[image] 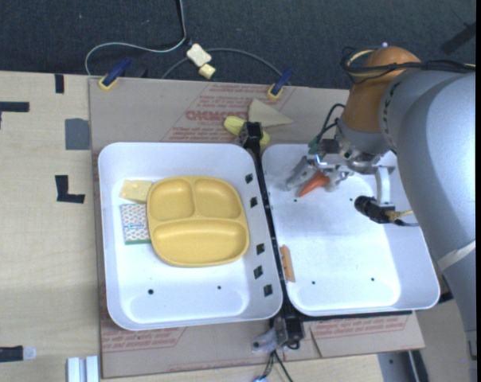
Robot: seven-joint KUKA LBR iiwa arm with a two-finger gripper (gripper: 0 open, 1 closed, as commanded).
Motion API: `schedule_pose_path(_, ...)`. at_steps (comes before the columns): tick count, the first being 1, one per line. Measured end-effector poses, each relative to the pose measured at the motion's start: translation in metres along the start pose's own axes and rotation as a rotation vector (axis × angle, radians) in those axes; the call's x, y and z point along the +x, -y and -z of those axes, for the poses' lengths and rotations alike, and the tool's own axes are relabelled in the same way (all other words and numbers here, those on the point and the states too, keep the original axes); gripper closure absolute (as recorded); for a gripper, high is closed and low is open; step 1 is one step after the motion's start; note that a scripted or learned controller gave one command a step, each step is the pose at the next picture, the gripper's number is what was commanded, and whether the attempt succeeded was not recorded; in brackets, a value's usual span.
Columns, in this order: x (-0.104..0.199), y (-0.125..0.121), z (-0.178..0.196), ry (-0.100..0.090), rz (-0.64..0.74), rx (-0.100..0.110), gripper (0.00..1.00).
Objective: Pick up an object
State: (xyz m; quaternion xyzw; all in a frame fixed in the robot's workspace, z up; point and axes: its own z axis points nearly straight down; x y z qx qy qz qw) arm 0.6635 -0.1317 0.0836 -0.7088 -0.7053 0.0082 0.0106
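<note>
In the right bin [360, 285], near its far left corner, a small orange object [312, 186] sits between the two grey fingers of my gripper [314, 177]. The gripper points down and to the left and is shut on this orange piece. The grey arm with its orange band [376, 86] comes in from the right and hides the bin's far right part. A thin orange-brown stick [287, 263] lies along the right bin's left wall.
The left bin [185, 301] holds a yellow divided plate [197, 220], a pale yellow block [134, 189] and a small patterned card [134, 223]. A yellow item [235, 123] and a tan wedge [271, 114] lie behind the bins. A black fitting [373, 208] with a cable hangs by the arm.
</note>
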Motion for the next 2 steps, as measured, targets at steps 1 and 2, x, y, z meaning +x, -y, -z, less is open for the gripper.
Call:
schedule_pose_path(1, 0.0043, 0.0003, 0.0001, 0.009, -0.001, -0.002, 0.00)
schedule_pose_path(2, 0.0030, 0.0022, 0.0088, 0.010, -0.002, 0.005, 1.00)
